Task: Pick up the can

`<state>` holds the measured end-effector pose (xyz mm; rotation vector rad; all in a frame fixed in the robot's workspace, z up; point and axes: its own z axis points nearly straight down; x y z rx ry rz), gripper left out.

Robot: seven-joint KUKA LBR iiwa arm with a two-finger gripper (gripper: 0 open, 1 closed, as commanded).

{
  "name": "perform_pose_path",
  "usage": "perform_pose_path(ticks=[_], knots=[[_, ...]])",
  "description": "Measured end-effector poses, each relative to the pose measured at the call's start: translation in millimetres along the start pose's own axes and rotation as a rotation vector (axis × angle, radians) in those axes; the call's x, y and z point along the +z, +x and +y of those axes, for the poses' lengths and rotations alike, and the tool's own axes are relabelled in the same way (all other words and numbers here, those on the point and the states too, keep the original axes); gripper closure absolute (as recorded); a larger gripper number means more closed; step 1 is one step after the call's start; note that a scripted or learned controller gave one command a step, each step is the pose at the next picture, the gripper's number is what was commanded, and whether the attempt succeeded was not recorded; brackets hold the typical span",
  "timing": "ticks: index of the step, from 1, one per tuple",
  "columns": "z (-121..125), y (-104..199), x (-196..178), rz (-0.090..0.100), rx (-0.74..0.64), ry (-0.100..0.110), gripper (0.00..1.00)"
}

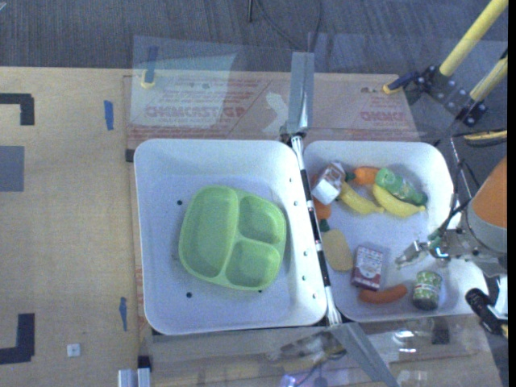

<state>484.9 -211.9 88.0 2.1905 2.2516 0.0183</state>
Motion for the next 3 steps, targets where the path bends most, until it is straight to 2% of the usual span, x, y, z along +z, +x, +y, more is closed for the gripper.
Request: perform_pose_path(ticks=[1, 2, 3], knots=[[0.9, -3.0, -0.8, 0.006, 0.009, 0.000, 0.00], [-0.6, 13.5, 0.6, -0.012, 0.224, -0.005, 0.00], [-0.5, 1.1, -0.6, 0.004, 0.100, 0.005, 0.00]])
